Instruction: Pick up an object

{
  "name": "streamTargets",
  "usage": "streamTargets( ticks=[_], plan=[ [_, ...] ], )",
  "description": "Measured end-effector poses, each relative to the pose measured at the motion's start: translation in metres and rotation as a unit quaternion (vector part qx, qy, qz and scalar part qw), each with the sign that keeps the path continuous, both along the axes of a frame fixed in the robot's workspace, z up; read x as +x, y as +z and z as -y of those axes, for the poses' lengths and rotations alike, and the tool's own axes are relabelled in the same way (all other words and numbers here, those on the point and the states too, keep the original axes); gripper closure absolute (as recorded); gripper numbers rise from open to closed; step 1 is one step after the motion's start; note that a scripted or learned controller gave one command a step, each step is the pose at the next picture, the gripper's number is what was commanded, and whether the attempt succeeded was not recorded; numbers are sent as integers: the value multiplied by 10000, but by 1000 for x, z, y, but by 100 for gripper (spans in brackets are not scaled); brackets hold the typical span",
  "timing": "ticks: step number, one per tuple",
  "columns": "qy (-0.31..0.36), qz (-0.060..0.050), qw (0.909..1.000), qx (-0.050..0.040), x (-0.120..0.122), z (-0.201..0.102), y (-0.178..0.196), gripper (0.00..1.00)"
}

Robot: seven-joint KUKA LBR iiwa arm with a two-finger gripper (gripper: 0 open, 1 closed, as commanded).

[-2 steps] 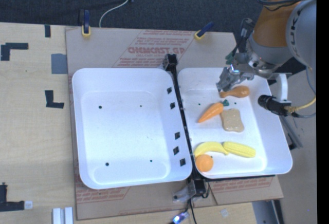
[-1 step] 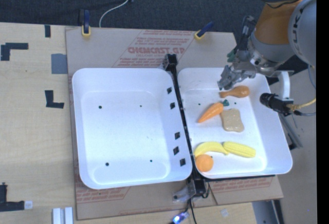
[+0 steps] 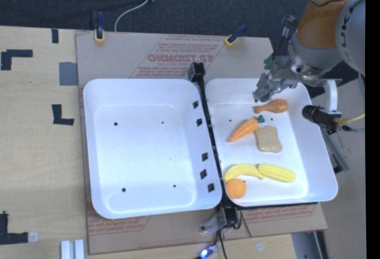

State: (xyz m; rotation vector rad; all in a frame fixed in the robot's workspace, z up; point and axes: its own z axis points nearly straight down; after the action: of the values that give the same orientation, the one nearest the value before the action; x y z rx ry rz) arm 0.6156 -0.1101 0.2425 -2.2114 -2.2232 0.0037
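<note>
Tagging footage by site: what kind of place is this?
Likely a robotics lab bench set up for grasping trials. A grey and orange arm reaches over two shallow white bins, which sit on cardboard clamped to the table. The right bin holds toy food: a carrot, corn, a banana.

Right bin (image 3: 317,151) contents: chicken drumstick (image 3: 273,107) at top, lying sideways; carrot (image 3: 244,130) below it, tilted; tan bread slice (image 3: 268,139) beside carrot; banana (image 3: 243,171), corn cob (image 3: 276,173), orange (image 3: 236,189) along front edge.
</note>
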Motion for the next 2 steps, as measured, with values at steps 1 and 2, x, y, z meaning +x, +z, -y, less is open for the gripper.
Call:
streamTargets(
  ticks=[1,2],
  plan=[
    [3,-4,10000,2,0,0,10,100],
    [5,-7,10000,2,0,-1,19,100]
  ],
)
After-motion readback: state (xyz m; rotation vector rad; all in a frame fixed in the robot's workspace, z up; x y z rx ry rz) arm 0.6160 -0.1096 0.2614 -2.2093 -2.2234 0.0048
